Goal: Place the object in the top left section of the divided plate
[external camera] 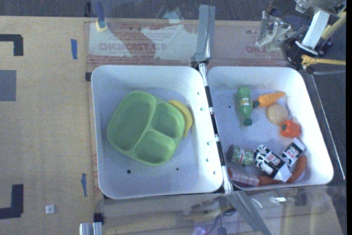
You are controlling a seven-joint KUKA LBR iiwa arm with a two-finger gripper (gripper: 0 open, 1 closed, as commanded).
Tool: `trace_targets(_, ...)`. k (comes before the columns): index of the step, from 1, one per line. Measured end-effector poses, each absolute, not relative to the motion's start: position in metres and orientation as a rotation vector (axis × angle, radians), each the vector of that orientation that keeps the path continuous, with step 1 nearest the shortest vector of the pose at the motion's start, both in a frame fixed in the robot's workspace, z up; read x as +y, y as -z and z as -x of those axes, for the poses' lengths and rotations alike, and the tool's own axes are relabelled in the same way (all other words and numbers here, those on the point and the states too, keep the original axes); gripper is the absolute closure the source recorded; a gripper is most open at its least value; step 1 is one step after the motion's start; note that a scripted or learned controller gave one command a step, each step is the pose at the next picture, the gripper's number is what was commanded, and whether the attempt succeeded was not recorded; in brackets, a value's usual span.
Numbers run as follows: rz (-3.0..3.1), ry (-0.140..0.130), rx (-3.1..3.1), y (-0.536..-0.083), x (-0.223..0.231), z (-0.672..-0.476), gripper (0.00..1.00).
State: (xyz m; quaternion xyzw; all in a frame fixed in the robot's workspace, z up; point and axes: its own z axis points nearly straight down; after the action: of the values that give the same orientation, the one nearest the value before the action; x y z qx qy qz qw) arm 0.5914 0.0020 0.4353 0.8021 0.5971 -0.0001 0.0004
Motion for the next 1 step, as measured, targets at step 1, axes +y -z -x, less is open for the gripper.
trace_targets(1, -2.108, -0.003, 2.322, -0.4359, -0.0492, -0.6564, 1.00)
